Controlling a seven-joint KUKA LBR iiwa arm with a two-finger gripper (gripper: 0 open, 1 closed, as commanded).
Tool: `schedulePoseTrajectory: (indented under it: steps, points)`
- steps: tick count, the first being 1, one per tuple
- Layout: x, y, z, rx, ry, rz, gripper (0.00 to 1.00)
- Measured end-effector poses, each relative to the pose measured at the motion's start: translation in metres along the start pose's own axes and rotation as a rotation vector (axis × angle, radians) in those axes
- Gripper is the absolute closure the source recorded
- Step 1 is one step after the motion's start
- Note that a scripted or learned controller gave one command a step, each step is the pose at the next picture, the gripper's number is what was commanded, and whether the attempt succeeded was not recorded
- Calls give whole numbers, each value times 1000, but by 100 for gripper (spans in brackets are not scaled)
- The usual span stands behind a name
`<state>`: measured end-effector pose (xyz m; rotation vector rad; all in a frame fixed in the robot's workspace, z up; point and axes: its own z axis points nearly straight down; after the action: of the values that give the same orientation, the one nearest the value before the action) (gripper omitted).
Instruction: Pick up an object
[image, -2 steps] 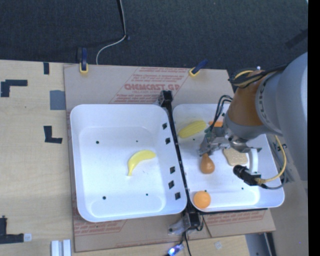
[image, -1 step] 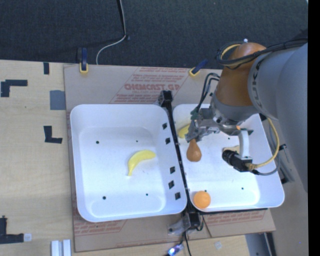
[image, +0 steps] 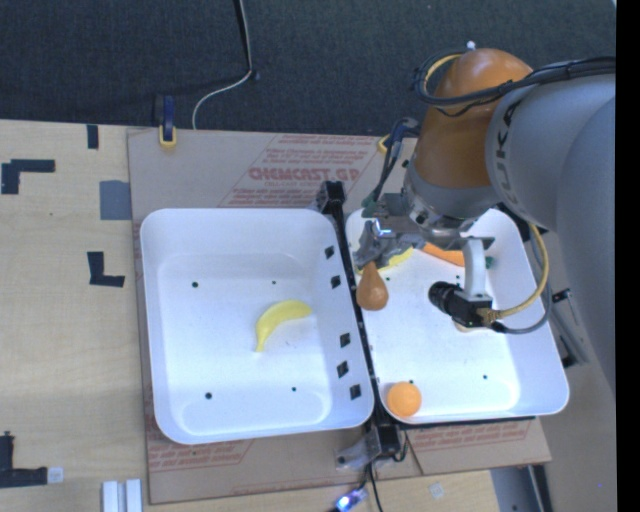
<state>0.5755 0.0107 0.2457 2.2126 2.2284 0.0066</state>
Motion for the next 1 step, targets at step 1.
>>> schedulePoseTrajectory:
  steps: [1]
  points:
    - [24,-23,-203,-12,0,2,100]
